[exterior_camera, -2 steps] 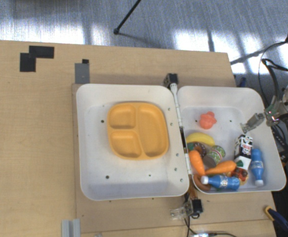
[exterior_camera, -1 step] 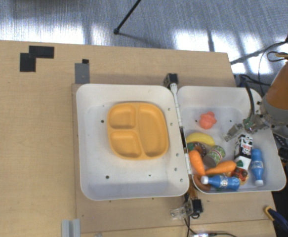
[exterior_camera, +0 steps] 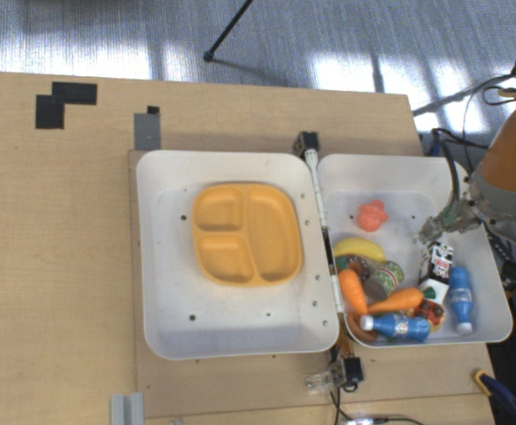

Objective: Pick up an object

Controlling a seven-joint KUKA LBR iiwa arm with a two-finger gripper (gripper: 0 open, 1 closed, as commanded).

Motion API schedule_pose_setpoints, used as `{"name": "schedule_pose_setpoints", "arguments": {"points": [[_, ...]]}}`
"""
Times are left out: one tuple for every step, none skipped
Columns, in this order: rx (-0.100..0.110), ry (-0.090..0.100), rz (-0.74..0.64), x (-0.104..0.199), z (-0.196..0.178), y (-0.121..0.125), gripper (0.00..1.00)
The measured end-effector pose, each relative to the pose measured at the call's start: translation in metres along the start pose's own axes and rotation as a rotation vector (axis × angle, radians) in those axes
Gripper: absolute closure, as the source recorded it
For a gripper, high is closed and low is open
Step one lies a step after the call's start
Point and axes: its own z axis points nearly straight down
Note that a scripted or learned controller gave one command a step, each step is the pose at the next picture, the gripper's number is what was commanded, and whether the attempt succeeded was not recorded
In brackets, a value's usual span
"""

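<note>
Grey gripper (exterior_camera: 438, 228), apparently above right bin (exterior_camera: 399, 177), fingers indistinct.

The arm (exterior_camera: 514, 162) enters from the right edge of the camera view, its orange band uppermost and the grey wrist section below it. The wrist angles down and to the left. The gripper (exterior_camera: 436, 229) sits at the end of the wrist, low and pointing left. Its fingers are small and blurred; their spacing cannot be determined.
</note>
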Motion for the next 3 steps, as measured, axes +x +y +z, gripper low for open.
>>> {"name": "schedule_pose_setpoints", "arguments": {"points": [[0.001, 0.002, -0.373, 0.056, -0.090, 0.032, 1.00], [0.000, 0.002, -0.325, 0.087, -0.105, 0.043, 1.00], [0.001, 0.002, -0.520, 0.074, -0.090, 0.073, 1.00]]}}
